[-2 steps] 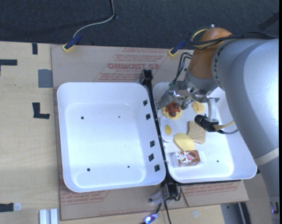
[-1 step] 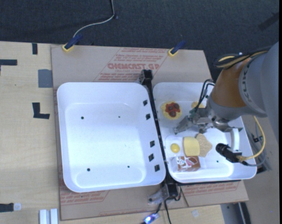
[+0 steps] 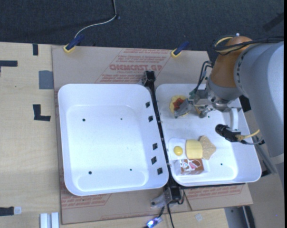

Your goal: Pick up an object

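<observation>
While the arm (image 3: 257,80) reaches in from the right, its jaws (image 3: 193,107) hang low over the far part of the right bin (image 3: 229,172), just beside a small yellow and red object (image 3: 176,102); whether they are open or closed I cannot tell. Toward the near side of that bin lie a yellow block (image 3: 194,149), a tan piece (image 3: 208,147) touching it, a fried-egg toy (image 3: 177,150), and what may be a printed packet (image 3: 191,166). On the surface (image 3: 20,141), the left bin (image 3: 105,141) sits beside it.

Robotics lab: taped bench (image 3: 20,127), paired white bins (image 3: 105,137), cabling (image 3: 98,25).
</observation>
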Robot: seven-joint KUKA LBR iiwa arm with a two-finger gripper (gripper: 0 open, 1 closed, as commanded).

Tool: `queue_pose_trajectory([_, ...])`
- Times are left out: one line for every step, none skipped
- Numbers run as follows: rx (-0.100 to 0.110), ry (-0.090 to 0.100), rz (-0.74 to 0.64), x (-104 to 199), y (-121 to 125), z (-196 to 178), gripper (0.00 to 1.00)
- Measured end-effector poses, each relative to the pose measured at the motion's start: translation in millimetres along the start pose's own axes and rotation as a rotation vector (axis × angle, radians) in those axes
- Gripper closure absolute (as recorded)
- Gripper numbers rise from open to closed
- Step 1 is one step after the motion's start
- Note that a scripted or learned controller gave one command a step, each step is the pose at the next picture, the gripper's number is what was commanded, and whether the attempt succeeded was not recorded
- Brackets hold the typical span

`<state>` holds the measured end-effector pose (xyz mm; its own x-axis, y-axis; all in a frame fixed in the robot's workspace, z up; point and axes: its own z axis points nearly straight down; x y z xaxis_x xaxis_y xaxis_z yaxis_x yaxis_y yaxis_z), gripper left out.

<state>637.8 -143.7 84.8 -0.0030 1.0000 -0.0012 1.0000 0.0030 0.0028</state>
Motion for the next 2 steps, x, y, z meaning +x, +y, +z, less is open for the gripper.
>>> queue_pose_trajectory([0.000, 0.001, 0.003, -64, 32, 0, 0.00])
queue_pose_trajectory([0.004, -0.002, 0.001, -62, 31, -10, 1.00])
